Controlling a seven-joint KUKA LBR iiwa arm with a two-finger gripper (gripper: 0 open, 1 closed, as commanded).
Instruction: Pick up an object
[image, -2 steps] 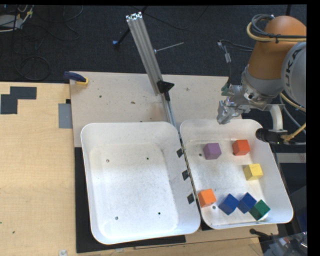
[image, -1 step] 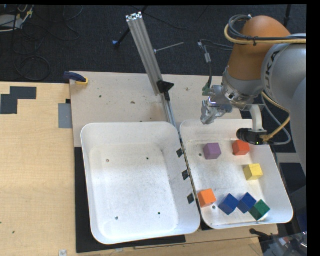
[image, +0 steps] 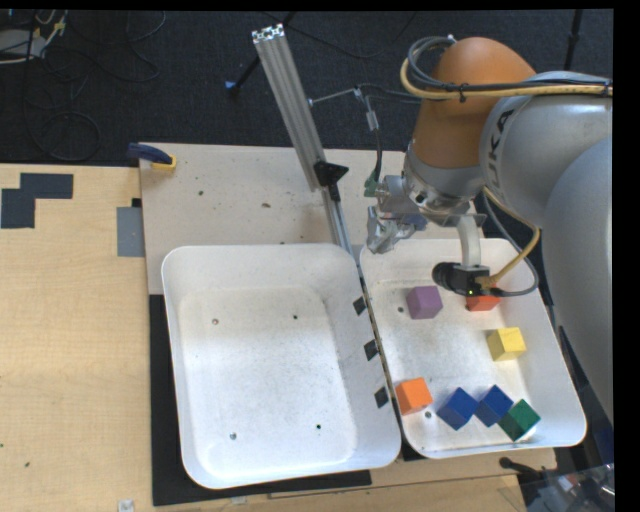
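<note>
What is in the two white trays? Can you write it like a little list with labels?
left bin: no blocks seen in it
right bin: holds all the blocks
purple block: near the bin's middle top
red block: top right, partly behind a black part of the arm
yellow block: right side
orange block: lower left, by the divider
blue blocks: two, side by side at the bottom
green block: bottom right, next to the blue ones
gripper: above the right bin's far left corner, holding nothing visible
</note>
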